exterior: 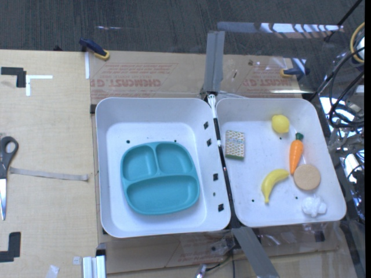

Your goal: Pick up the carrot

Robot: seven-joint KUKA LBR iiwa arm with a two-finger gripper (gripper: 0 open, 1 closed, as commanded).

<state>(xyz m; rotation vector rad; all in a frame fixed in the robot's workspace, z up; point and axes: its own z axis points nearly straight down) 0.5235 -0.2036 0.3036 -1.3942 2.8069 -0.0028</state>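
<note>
An orange carrot (pixel 295 153) with a green top lies in the right bin (pixel 255 210), near its right side, pointing toward the front. Its tip rests against a round tan cookie (pixel 307 177).
In the right bin also lie a yellow lemon (pixel 280 124), a yellow banana (pixel 273 182), a small patterned box (pixel 235 144) and a white crumpled object (pixel 313 206). The left bin (pixel 110 172) holds a teal divided plate (pixel 160 177). Scissors (pixel 6 162) lie on the bench at far left.
</note>
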